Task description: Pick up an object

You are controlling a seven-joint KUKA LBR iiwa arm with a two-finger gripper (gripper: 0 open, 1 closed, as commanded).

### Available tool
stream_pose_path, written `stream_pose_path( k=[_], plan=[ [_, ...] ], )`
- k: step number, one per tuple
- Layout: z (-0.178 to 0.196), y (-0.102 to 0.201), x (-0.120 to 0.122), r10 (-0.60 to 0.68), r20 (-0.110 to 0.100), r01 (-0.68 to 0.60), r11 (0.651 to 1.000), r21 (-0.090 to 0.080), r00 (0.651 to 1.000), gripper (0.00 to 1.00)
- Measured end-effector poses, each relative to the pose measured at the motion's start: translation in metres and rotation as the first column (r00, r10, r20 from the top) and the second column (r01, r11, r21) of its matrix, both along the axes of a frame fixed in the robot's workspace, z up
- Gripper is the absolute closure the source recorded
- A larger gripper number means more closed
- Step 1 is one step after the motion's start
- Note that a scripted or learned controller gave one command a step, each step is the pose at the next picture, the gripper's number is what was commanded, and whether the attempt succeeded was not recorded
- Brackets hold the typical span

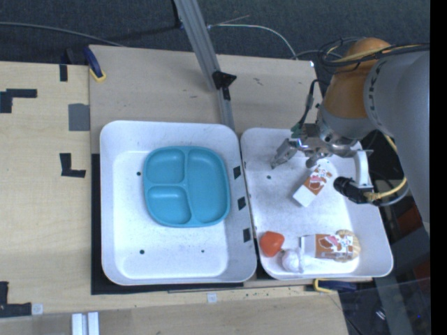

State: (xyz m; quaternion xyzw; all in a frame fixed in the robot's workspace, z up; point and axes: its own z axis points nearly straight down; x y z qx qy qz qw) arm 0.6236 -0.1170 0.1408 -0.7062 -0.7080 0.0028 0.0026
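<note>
My gripper (pixel 297 158) hangs over the back part of the right bin (pixel 269 187), its two fingers spread open with nothing between them. A small white and red carton (pixel 315 184) lies tilted just to the right of and in front of the fingertips, close to the right finger. Along the front of the same bin sit an orange ball-like object (pixel 272 242), a small white object (pixel 290 260) and a brown and white packet (pixel 336 246).
The left bin (pixel 119 208) holds a blue divided plate (pixel 186 185). A grey metal pole (pixel 202 40) slants in from the top towards the gap between the bins. Cables trail by the arm at the right.
</note>
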Motion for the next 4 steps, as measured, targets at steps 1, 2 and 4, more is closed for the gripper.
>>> stream_pose_path(
  k=[1, 2, 4],
  plan=[
    [-0.054, 0.001, -0.001, 0.000, 0.004, 0.000, 1.000, -0.001, 1.000, 0.00],
    [-0.041, 0.002, 0.000, 0.001, 0.005, -0.001, 1.000, 0.000, 1.000, 1.00],
    [0.045, 0.000, -0.001, -0.001, 0.011, 0.001, 1.000, 0.000, 1.000, 1.00]
  ],
)
